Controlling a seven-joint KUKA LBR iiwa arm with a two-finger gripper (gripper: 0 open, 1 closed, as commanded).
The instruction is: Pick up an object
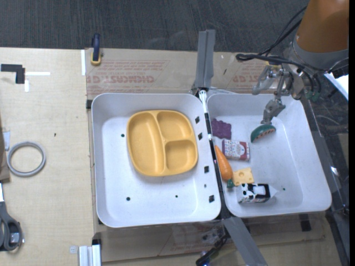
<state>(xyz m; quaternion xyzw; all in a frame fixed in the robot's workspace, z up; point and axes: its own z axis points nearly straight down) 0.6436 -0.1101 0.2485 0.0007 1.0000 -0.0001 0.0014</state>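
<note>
Bench: pale wooden top (50,204) with a cardboard sheet (144,73) under the bins; dark floor beyond.
Left bin (111,204): holds a yellow divided plate (162,143), lying flat near its middle.
Right bin (305,170): toy food along its left side — purple grapes (221,128), a small red-and-white carton (236,149), a carrot (223,164) along the wall, a cheese wedge (243,176), a black-and-white milk carton (254,193).
Watermelon slice (262,132): just below the fingertips, apparently not between them.
Gripper (272,111): above the right bin's upper middle; finger spacing cannot be told.
Loose items: a grey tape ring (25,158) and scissors (10,233) at the bench's left — well apart from the bins.
</note>
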